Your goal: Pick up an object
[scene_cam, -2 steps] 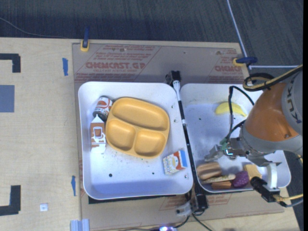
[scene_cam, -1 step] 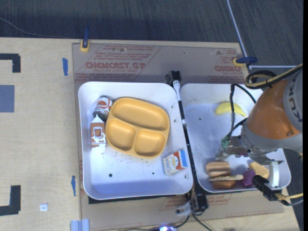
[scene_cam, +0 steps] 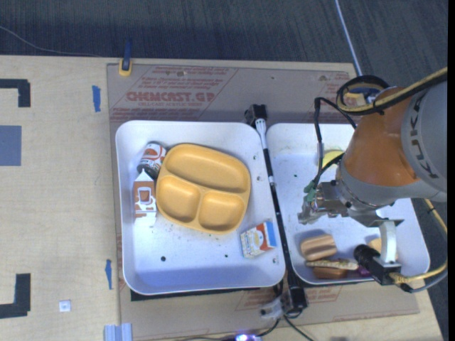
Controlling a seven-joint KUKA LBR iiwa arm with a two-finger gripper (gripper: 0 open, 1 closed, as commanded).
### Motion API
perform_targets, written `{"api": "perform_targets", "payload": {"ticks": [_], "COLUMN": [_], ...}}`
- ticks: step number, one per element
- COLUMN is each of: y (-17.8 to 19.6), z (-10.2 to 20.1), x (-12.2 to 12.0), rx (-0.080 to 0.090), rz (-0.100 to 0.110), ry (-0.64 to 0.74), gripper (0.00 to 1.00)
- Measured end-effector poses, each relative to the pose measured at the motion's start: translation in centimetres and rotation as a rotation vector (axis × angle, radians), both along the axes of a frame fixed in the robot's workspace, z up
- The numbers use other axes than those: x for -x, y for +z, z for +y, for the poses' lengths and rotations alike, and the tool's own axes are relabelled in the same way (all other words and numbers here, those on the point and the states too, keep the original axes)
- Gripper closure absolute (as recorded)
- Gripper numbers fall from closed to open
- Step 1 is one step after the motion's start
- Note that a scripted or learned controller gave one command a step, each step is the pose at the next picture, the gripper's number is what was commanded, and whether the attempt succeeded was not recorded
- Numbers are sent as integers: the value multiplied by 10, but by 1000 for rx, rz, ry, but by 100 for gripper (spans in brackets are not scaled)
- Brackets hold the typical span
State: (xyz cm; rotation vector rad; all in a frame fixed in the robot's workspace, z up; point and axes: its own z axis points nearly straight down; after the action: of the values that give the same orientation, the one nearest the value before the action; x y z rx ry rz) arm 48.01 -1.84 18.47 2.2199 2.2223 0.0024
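Two bins sit side by side; the gripper (scene_cam: 311,208) hangs low in the right bin (scene_cam: 295,158), just above a toy hot dog (scene_cam: 318,246). Whether it is open or closed, I cannot tell. Descending off-centre could nudge the rounded bun aside, missing it.

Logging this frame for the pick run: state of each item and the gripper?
yellow divided tray: upright, lying in left bin, compartments hold nothing.
can: on its side, by the tray's left edge.
small carton: flat, lower right of left bin.
hot dog toy: resting in right bin.
gripper: low in right bin above the hot dog toy, nothing visibly held.
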Motion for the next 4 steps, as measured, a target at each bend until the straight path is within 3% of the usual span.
{"api": "perform_targets", "payload": {"ticks": [1,2,3,4], "y": [-82,-93,-90,-60], "z": [-104,-136,-204,-92], "x": [-2,-1,-6,-43], "rx": [1,-4,3,0], "rz": [3,-2,-1,-1], "ry": [-3,1,-2,2], "gripper": [100,100,100,100]}}
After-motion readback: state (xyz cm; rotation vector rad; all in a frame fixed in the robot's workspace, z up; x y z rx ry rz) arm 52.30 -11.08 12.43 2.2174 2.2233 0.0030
